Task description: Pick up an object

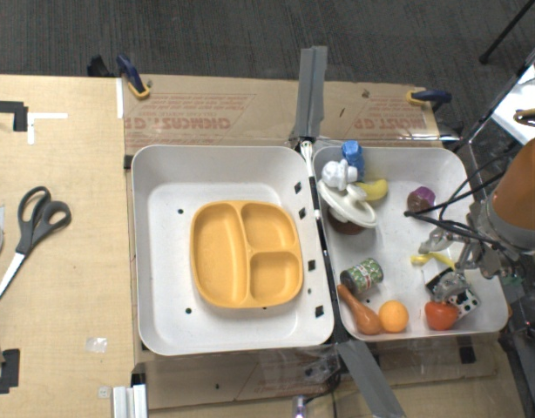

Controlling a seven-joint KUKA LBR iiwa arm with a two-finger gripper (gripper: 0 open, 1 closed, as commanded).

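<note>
The gripper (pixel 452 279) hangs low over the near right corner of the right bin (pixel 398 333), amid cables and metal parts, so how far it is open, and whether it has hold of anything, cannot be told; directly under it lie a red tomato-like ball (pixel 440 315) and a small black-and-white piece (pixel 465 300), the likeliest targets, judging by how close they are; just beyond it sits a thin yellow curl (pixel 431 256), and farther off a glossy purple round thing (pixel 420 199); to its left rest a smooth orange ball (pixel 393 317), an orange-brown club-shaped toy (pixel 360 312) and a green labelled can (pixel 362 275) lying on its side; farther away a white lid-like dish (pixel 350 205), a banana (pixel 374 189) and a blue block (pixel 352 156) crowd the dividing wall; well to the left, the left bin (pixel 154 233) holds a matte yellow divided plate (pixel 247 253), and scissors (pixel 28 229) lie on the wooden tabletop (pixel 58 320)
</note>
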